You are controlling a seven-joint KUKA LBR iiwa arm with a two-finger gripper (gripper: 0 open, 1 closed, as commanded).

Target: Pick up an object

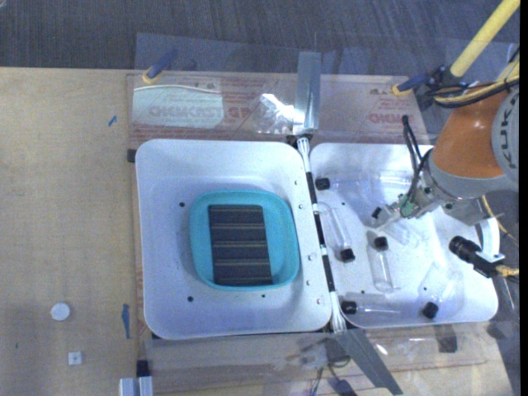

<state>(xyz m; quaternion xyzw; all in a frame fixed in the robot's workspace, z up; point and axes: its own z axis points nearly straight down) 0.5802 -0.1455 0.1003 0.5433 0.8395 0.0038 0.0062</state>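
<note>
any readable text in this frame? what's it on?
"CHEMCAST GP": red print on the clear sheet behind the left bin, partly under glare; reading not certain.
More red print on the same sheet behind the right bin: too blurred and cut off to read.
Dark letters on the arm: cut off, unreadable.

Two white bins [165, 188] are set on a pale tan wooden surface [58, 180]. In the left bin a turquoise tray [200, 246] is seen, carrying a dark grey insert [239, 244] ribbed with horizontal bands. Clear vials with black caps [381, 262] are scattered over the right bin [478, 304]. The arm [466, 151] is marked by an orange band against grey.
</note>
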